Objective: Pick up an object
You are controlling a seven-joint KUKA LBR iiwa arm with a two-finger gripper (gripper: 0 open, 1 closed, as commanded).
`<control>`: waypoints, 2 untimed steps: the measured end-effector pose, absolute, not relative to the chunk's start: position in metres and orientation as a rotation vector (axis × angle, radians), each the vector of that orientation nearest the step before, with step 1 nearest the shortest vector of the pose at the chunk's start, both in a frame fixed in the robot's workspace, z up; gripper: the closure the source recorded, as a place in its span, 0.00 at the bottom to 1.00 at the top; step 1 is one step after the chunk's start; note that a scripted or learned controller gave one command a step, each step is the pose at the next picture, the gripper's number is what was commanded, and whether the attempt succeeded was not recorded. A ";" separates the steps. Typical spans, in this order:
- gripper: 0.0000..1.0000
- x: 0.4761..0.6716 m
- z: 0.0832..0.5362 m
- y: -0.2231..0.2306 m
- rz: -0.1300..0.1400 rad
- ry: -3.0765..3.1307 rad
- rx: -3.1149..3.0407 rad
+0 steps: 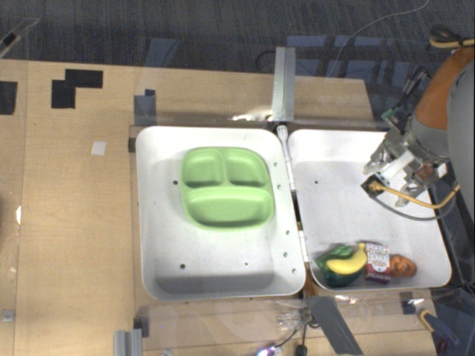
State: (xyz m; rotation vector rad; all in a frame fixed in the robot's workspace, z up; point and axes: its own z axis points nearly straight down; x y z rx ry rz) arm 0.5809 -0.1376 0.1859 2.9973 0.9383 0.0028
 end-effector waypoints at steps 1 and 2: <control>0.00 0.609 0.156 -0.161 0.001 0.448 3.109; 0.00 0.642 0.161 -0.205 0.004 0.342 3.122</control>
